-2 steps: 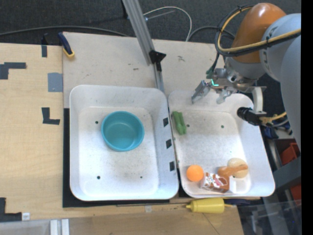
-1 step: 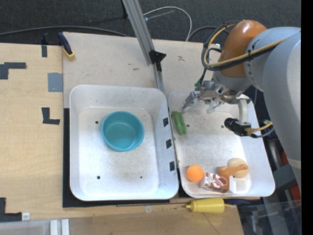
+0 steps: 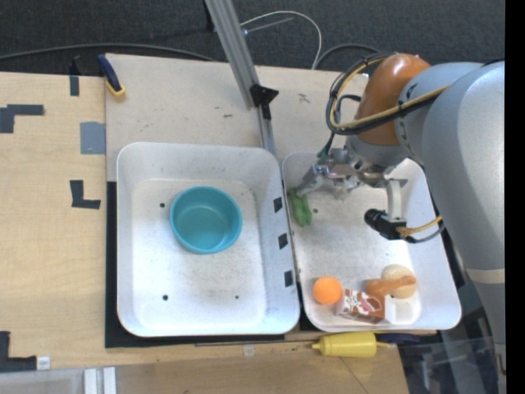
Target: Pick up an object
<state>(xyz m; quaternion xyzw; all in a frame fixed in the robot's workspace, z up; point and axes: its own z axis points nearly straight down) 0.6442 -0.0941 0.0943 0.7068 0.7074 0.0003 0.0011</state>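
Gripper: the two-finger metal gripper (image 3: pixel 316 180) is hanging low in the right shallow white bin (image 3: pixel 439 302); I cannot tell its opening.
Object: a small green soft item (image 3: pixel 301 209) is lying just beside it.
Progress: nothing seems lifted yet; grasping and raising are remaining.

A small green object (image 3: pixel 301 209) lies in the right bin (image 3: pixel 447 302), close to its left wall. It is long and narrow, a little tilted, with its upper end touching or almost touching the tips of the fingers (image 3: pixel 305 186). It lies just below the fingers and a little to their left. If the fingers really close on it, I cannot tell. It looks soft and leaf-like.
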